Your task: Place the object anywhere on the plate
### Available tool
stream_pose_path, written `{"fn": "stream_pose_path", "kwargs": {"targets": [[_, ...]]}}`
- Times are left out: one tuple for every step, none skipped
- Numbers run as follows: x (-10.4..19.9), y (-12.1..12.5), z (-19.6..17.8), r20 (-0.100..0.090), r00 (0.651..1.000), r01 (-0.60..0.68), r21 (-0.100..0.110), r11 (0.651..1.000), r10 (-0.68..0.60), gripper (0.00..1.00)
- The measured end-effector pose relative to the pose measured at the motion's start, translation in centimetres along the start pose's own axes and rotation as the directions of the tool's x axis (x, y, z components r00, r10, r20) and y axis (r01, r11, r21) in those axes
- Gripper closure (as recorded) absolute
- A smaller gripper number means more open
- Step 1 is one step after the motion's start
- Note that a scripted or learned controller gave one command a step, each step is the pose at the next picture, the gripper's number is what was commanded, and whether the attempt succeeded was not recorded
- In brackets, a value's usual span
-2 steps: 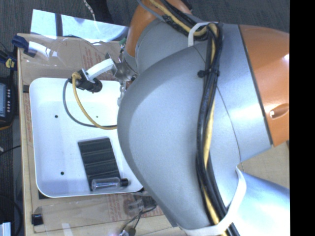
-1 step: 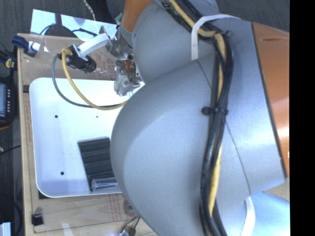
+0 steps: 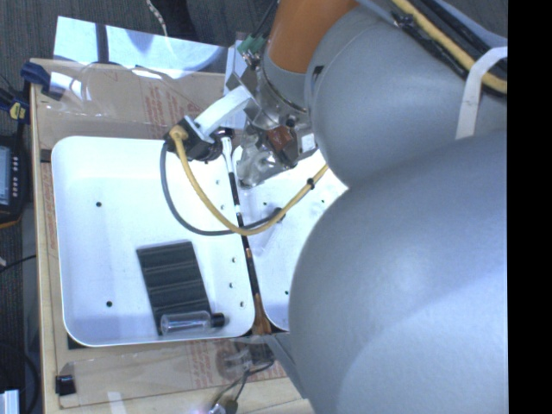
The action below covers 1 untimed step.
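Camera view, looking down on the bench [image 3: 129,378] at a slant.

Item: my arm [image 3: 414,214]. Grey, with the orange band [image 3: 306,15] above the wrist; it reached in from the right and covered most of the right bin [image 3: 276,291], of which a narrow white strip showed.

Item: my gripper [image 3: 250,166]. It hung over the seam between the two bins, near their far ends. I could not tell how it stood, nor whether anything lay in it.

Item: cables [image 3: 203,218]. One black and one yellow, looped from my wrist down over the left bin's right side.

Item: left bin [image 3: 86,231]. Shallow, white, lying flat.

Item: dark ribbed plate [image 3: 172,279]. Rectangular, flat on the left bin's floor, toward the near right corner.

Item: object [image 3: 190,322]. A small clear cylinder with a dark end, lying on its side at the plate's near edge, touching or overlapping it; well apart from my gripper.

Item: a person's shoes [image 3: 168,7], on the dark floor beyond the bench.
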<state>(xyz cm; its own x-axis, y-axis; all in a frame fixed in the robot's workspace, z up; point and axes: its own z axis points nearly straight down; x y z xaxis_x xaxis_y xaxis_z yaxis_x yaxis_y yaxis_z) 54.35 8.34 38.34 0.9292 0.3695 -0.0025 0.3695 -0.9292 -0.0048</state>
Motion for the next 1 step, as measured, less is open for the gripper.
{"fn": "stream_pose_path", "kwargs": {"targets": [[0.12, -0.33, -0.84, 0.003, 1.0, 0.009, 0.004, 1.0, -0.009, 1.0]]}}
